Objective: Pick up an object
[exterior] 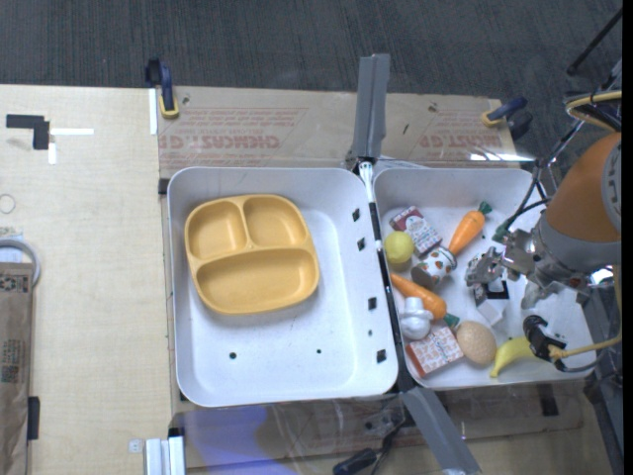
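Grey gripper (492, 270) low in right bin (447, 179), poised for a pick | grip state: can't tell | carrot (467, 230), egg (476, 342) nearby

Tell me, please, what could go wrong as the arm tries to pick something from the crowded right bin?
The metal two-finger gripper sits low in the white right bin. The items are tightly packed: the beige egg touches the red-and-white packet, so the gripper may catch two things or knock one aside. The yellow banana lies against the bin's near wall, which is awkward to grip.
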`<state>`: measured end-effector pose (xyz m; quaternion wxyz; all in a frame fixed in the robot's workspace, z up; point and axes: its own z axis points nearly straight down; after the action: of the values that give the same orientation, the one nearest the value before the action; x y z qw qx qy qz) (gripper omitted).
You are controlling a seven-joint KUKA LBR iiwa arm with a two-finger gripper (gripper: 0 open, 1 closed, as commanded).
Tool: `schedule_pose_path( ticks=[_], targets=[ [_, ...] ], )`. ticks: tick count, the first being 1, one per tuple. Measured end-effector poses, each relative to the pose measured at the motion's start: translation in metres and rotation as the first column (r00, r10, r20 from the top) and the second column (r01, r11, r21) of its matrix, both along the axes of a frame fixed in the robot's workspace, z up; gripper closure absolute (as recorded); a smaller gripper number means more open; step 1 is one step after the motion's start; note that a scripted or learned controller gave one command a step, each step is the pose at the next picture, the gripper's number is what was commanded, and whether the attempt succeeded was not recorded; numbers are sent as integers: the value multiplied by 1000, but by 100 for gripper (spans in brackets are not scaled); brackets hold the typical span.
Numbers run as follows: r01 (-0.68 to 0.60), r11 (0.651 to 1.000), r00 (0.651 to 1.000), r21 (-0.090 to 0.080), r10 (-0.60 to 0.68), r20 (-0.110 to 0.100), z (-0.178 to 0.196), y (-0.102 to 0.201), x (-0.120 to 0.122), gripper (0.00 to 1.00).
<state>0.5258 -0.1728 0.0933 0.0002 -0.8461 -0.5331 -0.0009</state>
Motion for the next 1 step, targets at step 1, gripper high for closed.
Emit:
schedule_pose_path(
  ticks=[1],
  targets=[
    [-2,1000,1000,0,2,-4,8,0,-1,100]
  ],
)
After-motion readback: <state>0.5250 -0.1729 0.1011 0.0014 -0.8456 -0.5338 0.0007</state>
